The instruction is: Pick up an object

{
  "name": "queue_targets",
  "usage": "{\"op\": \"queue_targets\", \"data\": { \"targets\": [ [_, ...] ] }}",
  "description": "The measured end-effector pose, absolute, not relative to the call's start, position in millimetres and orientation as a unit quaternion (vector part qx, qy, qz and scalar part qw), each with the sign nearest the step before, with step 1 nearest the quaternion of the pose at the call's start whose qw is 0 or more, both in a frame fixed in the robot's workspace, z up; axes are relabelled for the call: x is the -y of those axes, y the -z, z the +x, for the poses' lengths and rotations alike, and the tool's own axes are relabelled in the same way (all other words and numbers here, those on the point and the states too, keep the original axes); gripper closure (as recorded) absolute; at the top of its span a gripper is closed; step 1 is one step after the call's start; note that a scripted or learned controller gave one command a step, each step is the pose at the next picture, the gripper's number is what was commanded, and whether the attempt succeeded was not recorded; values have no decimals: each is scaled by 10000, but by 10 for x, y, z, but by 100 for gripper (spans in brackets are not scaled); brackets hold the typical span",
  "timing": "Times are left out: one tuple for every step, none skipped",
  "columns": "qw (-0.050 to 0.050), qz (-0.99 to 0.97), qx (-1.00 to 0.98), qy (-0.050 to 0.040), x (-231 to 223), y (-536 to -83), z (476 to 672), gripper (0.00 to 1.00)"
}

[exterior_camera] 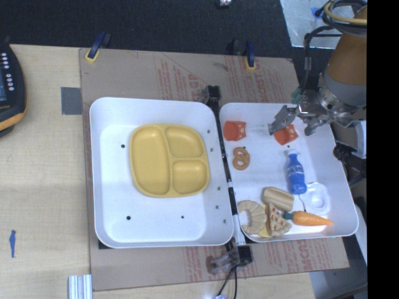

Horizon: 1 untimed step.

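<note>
Wooden bench (43, 185): two white bins are set side by side. Left bin (106, 167): yellow tray (168, 159). Right bin (340, 167): gripper (293, 122) is poised with fingers spread above a red block (286, 135).

Wooden counter (43, 185) under a clamped cardboard sheet (156, 73)

The pale counter carried a brown cardboard sheet, pinned at its far edge by a yellow-tipped clamp (95, 47) and a blue one (249, 56). Two white bins sat side by side on the sheet, the left bin (109, 223) and right bin (340, 173) touching along their shared edge. A grey tape patch (71, 100) lay just left of the sheet.
</note>
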State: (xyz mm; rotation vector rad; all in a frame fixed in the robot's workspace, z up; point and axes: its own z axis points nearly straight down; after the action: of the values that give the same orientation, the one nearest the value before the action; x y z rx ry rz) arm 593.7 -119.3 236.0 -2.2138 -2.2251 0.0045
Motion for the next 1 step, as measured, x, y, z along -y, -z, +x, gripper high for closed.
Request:
{"op": "queue_targets", "data": {
  "targets": [
    [41,-7068,7074,-49,1699,-1411,5905,0]
  ]
}}
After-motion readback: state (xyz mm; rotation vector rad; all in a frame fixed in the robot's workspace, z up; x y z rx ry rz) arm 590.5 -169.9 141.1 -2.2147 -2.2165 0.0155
